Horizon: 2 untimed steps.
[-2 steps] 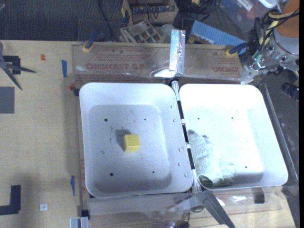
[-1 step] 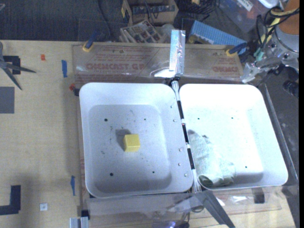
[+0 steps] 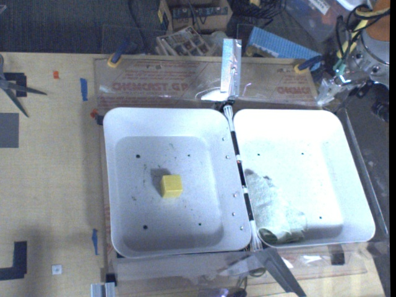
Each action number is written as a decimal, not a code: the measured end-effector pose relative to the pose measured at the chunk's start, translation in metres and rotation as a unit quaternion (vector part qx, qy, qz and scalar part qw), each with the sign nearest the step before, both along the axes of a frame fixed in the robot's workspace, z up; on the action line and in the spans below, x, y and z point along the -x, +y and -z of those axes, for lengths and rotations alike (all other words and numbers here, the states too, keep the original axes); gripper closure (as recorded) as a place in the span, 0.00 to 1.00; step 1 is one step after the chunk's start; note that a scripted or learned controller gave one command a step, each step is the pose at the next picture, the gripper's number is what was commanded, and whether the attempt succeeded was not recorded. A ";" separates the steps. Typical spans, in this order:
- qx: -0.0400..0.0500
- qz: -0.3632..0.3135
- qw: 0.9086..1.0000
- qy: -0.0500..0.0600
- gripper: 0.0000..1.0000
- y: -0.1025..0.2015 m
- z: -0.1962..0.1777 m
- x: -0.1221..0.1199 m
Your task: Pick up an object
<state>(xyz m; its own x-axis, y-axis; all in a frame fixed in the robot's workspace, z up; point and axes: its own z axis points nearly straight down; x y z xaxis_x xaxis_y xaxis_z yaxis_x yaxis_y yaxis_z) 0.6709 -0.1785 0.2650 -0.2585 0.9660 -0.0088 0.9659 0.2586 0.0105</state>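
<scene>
A small yellow block [image 3: 172, 185] lies on the floor of the left bin [image 3: 124, 129], a little left of the bin's middle and well apart from every wall. It sits flat, one face up, with a faint grey smudge just beside its upper left corner. Small dark specks dot the bin floor around it, none touching it.

The right bin [image 3: 334, 135] stands just beside the left one, their rims meeting along a narrow dark seam that runs down the middle. In the right bin a rolled white cloth [image 3: 272, 209] lies against the left wall, slanting from near the seam down to the front corner, where its rolled end shows a dark opening. It is in the other bin from the block, with the seam between them.

Behind the bins a clear plastic sheet with red lettering [image 3: 154, 82] lies flat on the bench, and a shiny metal post [image 3: 230, 67] stands upright at the back end of the seam. The tan bench top [image 3: 49, 166] spreads to the left, with bits of blue tape on it.

At the upper right corner part of the arm [image 3: 371, 48] appears, with cables about it, well apart from both bins. I cannot tell how the gripper stands.
</scene>
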 end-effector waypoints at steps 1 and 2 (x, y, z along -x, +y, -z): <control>0.000 0.000 1.000 -0.002 1.00 0.000 -0.010 -0.001; -0.003 0.010 1.000 0.007 1.00 -0.045 0.055 0.005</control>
<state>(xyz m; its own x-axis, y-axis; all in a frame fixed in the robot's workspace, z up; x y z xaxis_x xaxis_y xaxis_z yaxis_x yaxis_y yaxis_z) 0.6664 -0.2240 0.2100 -0.2399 0.9708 0.0006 0.9708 0.2399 -0.0025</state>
